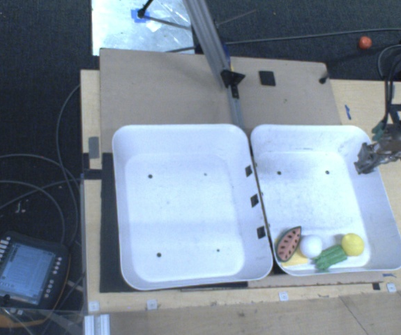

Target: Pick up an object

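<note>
hovering at the far right rim of the right bin point(305, 152), near its upper corner: the pincer point(367, 160), grey, with nothing visibly caught in it; cannot tell whether spread or pressed together. sitting well apart from it, bunched in the right bin's lower edge: a watermelon slice toy point(289, 243) tilted against the lower left corner, a white ball point(312, 245) just beside it, a yellow piece point(296, 260) partly tucked beneath those two, a green toy point(330, 256) lying slantwise next to the ball, and a yellow ball point(352, 243) touching or nearly touching the green toy's upper end. lying side by side with the right bin, edges meeting along black clips: the left bin point(179, 145). resting both on a tan surface point(158, 82). running up from between the bins toward the top: a slanted metal pole point(207, 26). lower left on the dark floor: a handheld control pendant point(22, 267) with cables looping round it.
</note>
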### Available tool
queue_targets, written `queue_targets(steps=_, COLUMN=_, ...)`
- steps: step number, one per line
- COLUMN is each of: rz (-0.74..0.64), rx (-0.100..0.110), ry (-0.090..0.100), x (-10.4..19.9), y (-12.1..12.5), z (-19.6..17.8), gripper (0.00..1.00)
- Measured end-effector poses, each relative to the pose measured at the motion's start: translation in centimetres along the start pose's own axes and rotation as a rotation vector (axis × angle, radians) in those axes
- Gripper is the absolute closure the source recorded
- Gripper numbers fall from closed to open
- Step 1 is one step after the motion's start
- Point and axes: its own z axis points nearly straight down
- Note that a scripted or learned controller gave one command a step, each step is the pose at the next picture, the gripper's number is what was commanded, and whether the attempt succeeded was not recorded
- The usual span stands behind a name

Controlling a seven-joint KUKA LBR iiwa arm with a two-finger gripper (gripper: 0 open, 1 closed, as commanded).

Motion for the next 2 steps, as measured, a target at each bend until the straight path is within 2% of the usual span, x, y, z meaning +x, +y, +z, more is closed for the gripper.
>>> queue_targets(steps=1, rz=-0.002, rx=0.000, ry=0.000, x=0.2, y=7.5, z=-0.5, gripper=1.00)
queue_targets(steps=2, rz=0.004, rx=0.004, ry=0.000, x=-2.7, y=2.5, z=1.0, gripper=1.00)
